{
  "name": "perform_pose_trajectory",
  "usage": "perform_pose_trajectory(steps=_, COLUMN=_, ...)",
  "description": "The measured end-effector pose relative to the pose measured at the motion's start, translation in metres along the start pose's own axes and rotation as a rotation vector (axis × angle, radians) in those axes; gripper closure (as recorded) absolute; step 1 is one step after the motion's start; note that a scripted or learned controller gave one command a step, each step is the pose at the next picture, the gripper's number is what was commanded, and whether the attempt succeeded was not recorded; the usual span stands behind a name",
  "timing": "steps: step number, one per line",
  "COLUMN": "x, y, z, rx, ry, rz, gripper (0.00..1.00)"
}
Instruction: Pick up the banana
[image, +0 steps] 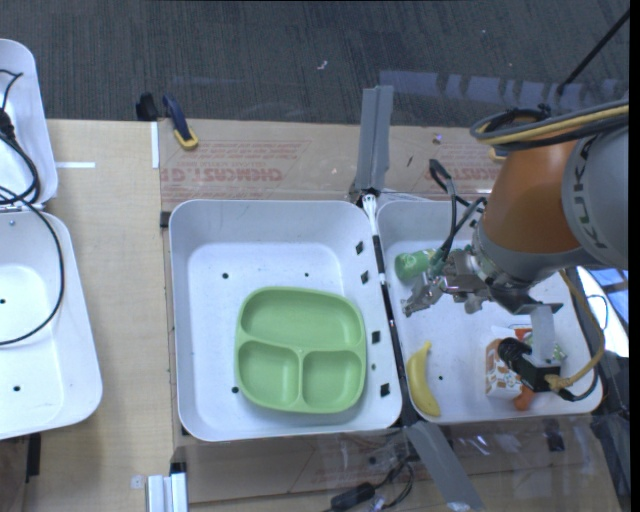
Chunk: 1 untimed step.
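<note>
The yellow banana (422, 380) lies in the right bin (455, 408), close to its front left corner and along the left wall. My gripper (424, 295) hovers above the bin's left middle, a short way behind the banana and not touching it. Its metal fingers (410, 304) look spread apart with nothing between them, so it is open. The grey arm with its orange band (535, 205) reaches in from the right and covers the back right of the bin.
A green round object (410, 264) sits just behind the gripper. A small orange and white carton (497, 370) and an orange item (524, 401) lie at the front right. The left bin (200, 300) holds a green divided plate (300, 349).
</note>
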<state>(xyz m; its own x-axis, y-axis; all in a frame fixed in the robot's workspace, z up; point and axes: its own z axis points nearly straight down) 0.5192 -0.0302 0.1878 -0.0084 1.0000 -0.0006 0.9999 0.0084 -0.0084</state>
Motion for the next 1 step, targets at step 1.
perform_pose_trajectory(steps=1, x=0.0650, y=-0.0414, z=0.0003, rx=0.001, ry=-0.001, rz=-0.059, gripper=0.00)
